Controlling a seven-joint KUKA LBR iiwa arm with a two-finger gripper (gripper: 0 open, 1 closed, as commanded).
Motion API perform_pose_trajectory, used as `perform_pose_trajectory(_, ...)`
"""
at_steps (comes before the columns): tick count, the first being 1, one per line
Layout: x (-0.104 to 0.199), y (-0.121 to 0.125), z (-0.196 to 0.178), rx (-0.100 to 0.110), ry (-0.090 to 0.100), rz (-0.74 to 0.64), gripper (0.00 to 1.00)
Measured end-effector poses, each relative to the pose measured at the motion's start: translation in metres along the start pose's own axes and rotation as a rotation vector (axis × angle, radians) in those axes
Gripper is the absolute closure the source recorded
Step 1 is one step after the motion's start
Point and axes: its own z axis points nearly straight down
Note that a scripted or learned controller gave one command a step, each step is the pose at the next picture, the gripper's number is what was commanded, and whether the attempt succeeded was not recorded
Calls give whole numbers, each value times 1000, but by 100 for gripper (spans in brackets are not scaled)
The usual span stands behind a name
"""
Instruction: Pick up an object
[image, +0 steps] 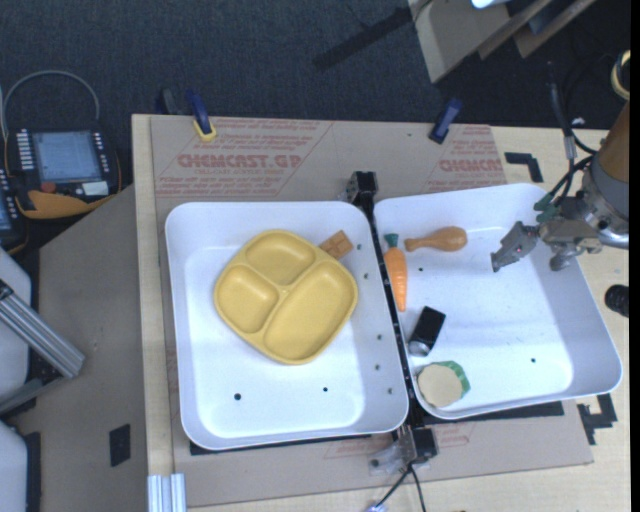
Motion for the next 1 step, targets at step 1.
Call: perform_pose_trajectory(1, 0, 2, -6, -11, -2, -3, 0)
